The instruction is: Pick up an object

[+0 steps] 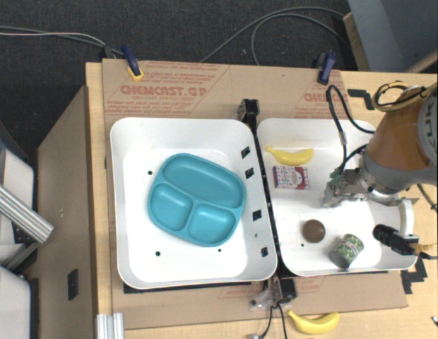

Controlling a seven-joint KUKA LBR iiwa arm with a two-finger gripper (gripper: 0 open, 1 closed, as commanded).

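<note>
Yellow banana (319,322) is lying nearest us, off the bench's front edge. We are hovering our gripper (337,189) over the right bin (388,263), beside a small packet (290,177); its state we cannot tell.

Red print on the brown cardboard sheet (205,83) behind the bins reads "CHEMCAST G P"; a second, partly hidden red print begins "CHEMC".

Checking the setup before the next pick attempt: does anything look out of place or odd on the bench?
One thing: a banana lies outside the bins, on the bench's near edge below the right bin. The other banana, small carton, brown ball and can sit inside it; the can lies tipped.
</note>
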